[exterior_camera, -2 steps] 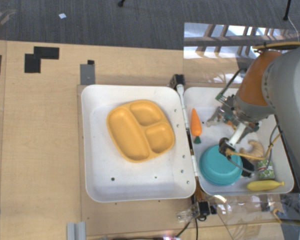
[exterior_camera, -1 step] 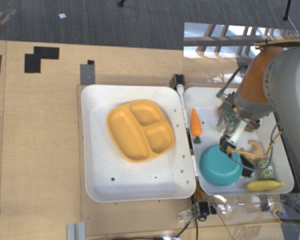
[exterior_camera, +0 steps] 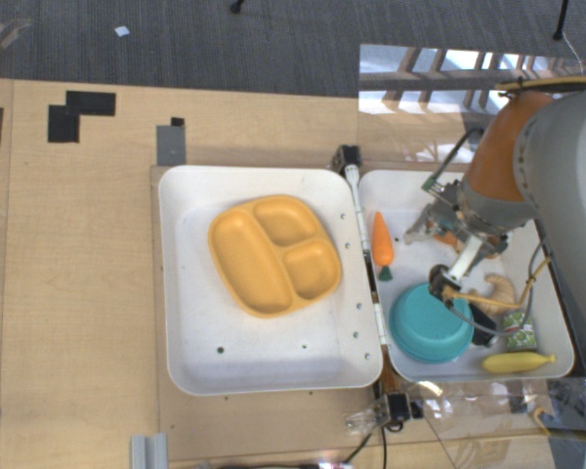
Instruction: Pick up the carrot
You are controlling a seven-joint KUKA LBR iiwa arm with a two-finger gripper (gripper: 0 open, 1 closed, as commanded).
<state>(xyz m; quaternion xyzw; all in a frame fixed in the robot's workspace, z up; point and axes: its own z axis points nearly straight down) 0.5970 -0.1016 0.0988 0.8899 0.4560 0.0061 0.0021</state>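
The carrot (exterior_camera: 382, 239) lies on the floor of the right bin (exterior_camera: 410, 189), just above the teal bowl (exterior_camera: 428, 325) in the view and a little to the bowl's left. It is close along the bin wall that faces the other bin. Its orange body points away from the bowl and its small green end is the part nearest to the bowl's rim, close to it but not touching.

The gripper (exterior_camera: 438, 221) hangs above the bowl in the view, on about the same height as the carrot and to the carrot's right. A strip of bare white floor separates the two, so the gripper does not touch the carrot. Whether the gripper is spread or pressed together cannot be told (its tip is a tangle of small metal parts under the grey arm).

To the right of the bowl, a tan toy animal (exterior_camera: 498, 289) lies, and a yellow banana (exterior_camera: 516, 362) is just below and right of the bowl, near the bin's corner. Far to the bowl's left, in the left bin (exterior_camera: 200, 364), a yellow divided plate (exterior_camera: 273, 254) rests at a slant.
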